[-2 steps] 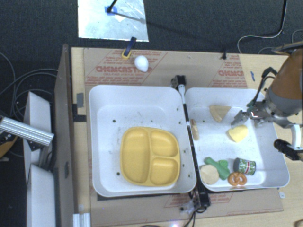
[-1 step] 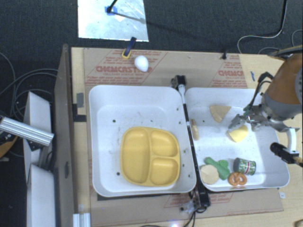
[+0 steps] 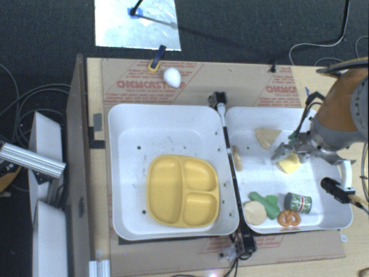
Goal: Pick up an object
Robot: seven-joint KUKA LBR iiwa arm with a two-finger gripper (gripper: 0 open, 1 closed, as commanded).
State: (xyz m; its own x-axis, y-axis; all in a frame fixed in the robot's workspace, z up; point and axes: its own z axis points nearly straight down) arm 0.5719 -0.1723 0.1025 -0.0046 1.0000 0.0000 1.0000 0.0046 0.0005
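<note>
Viewpoint: one camera fixed above the bench [image 3: 190,77]; it looks down at a slant, the far side of the bench toward the top of the picture
Framing: left bin [image 3: 124,154] and right bin [image 3: 331,215] both fall inside the frame, side by side across the middle; dark floor [image 3: 52,27] fills the top band
Distance: far enough to take in both bins whole, plus cables [image 3: 34,100] at the left; near enough to tell apart the compartments of the yellow divided tray [image 3: 183,190]
Arm entry: the arm [image 3: 346,111] comes in from the right edge, partly cut off there
Shared ground: one view, so no overlap with another
</note>
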